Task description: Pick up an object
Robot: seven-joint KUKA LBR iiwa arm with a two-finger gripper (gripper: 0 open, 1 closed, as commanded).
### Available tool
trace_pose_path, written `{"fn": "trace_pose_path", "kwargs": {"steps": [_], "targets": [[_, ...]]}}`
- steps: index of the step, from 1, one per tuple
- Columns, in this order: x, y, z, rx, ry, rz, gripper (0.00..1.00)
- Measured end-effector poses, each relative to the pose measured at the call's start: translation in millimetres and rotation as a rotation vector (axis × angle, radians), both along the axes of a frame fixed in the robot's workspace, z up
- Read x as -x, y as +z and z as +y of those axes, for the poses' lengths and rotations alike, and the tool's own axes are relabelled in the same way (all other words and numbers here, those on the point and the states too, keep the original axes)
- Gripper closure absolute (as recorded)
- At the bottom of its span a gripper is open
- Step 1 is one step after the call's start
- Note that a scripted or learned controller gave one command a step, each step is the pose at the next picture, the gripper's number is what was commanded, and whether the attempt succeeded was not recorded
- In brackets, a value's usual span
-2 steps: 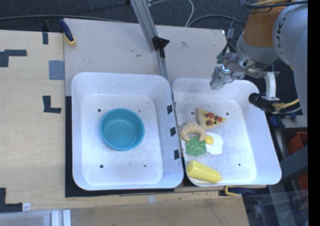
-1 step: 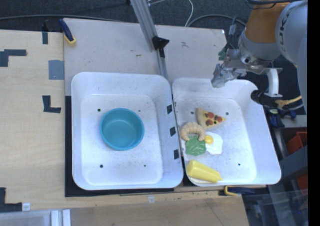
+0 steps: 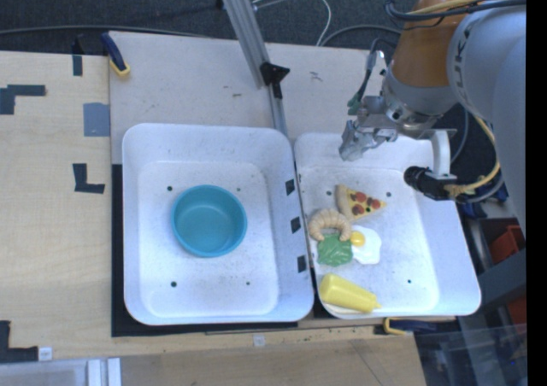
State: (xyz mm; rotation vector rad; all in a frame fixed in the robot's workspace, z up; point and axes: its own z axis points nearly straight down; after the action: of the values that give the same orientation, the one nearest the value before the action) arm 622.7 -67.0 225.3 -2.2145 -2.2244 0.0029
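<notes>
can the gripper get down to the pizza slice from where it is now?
Probably yes. The gripper hangs over the right bin's far edge, and the pizza slice lies flat with open floor around its far side; only the shrimp crowds its near side.

We see the gripper (image 3: pixel 355 149) over the right bin's (image 3: pixel 444 248) far edge, above a pizza slice (image 3: pixel 359 201), croissant (image 3: pixel 328 222) and fried egg (image 3: pixel 367 244) (a blue bowl (image 3: pixel 209 220) sits in the left bin (image 3: pixel 149 205)).

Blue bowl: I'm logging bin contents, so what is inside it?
The blue bowl in the left bin shows a bare blue bottom, nothing in it. The bin floor under it is covered.
</notes>
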Motion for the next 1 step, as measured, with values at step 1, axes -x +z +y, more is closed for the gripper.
{"fn": "trace_pose_path", "kwargs": {"steps": [1], "targets": [[8.4, -9.2, 55.6, -0.001, 0.002, 0.000, 1.00]]}}
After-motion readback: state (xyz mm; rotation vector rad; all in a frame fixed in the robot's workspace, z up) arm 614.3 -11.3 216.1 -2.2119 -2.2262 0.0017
